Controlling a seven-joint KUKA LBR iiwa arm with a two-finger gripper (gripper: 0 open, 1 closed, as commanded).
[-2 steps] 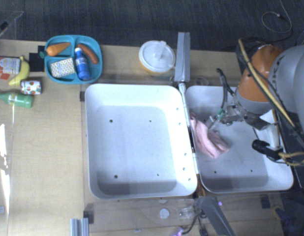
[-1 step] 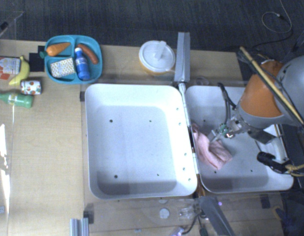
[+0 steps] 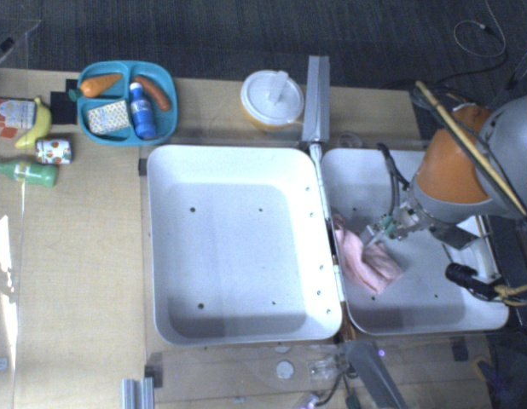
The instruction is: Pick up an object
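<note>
A crumpled pink cloth (image 3: 363, 261) lies in the right bin (image 3: 434, 309), against its left wall. My gripper (image 3: 385, 229) hangs low over the cloth's upper right edge, reaching in from the right below the orange-banded wrist (image 3: 451, 170). It looks to be touching or just above the cloth. Nothing in the view shows the cloth lifted.
The left bin (image 3: 238, 245) sits beside the right one, with a metal divider (image 3: 315, 100) behind their seam. A yellow-lidded cup (image 3: 272, 99) and a blue tray (image 3: 127, 100) of toy food stand at the back. A banana (image 3: 35, 124), a can (image 3: 54, 151) and a green bottle (image 3: 25, 172) lie far left.
</note>
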